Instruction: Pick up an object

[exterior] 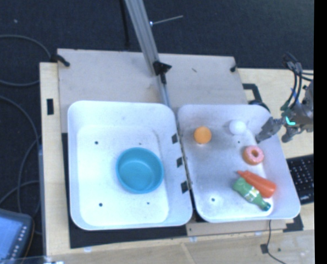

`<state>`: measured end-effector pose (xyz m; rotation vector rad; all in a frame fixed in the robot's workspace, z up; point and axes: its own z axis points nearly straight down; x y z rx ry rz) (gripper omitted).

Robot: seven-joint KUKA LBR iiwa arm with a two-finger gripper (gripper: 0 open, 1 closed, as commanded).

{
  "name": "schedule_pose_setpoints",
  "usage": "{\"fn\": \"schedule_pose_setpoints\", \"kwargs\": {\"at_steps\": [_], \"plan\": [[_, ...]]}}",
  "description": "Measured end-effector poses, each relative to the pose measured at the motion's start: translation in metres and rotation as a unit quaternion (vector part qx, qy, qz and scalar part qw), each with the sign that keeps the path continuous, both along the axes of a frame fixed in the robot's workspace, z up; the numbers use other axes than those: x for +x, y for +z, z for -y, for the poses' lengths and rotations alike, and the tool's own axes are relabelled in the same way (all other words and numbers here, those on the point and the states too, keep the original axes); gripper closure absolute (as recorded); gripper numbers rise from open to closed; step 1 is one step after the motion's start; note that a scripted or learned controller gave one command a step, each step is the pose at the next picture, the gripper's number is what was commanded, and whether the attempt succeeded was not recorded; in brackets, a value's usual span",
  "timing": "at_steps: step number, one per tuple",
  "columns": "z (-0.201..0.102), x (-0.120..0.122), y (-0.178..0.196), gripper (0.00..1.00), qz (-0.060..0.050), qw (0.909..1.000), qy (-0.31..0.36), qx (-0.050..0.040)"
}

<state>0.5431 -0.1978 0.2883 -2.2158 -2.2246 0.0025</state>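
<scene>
1. The left bin [86, 147] held a blue bowl [139, 170], sitting a little below its middle, well apart from everything else.
2. The right bin [218, 164] held the small things: an orange ball [202, 135] near its left wall, a white ball [237, 127] further right, a pink ring [253, 155] below that, and an orange carrot [258, 183] touching a green bottle [251, 194] near the front.
3. The gripper [277, 130] hung at the right bin's upper right rim, fingers spread apart, nothing between them.
4. The nearest candidates looked to be the white ball and the ring. A clean grasp would probably mean centring over one of them, descending straight, and closing only once the fingers straddled it; the carrot and bottle touch, so they seemed riskier.
</scene>
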Motion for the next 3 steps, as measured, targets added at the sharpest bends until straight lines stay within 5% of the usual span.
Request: {"fn": "schedule_pose_setpoints", "kwargs": {"at_steps": [1,3], "plan": [[0.0,0.001,0.002,0.0,0.002,1.0,0.0,-0.0005],[-0.006,0.01,-0.095,0.0,0.0,1.0,-0.002,-0.0011]]}}
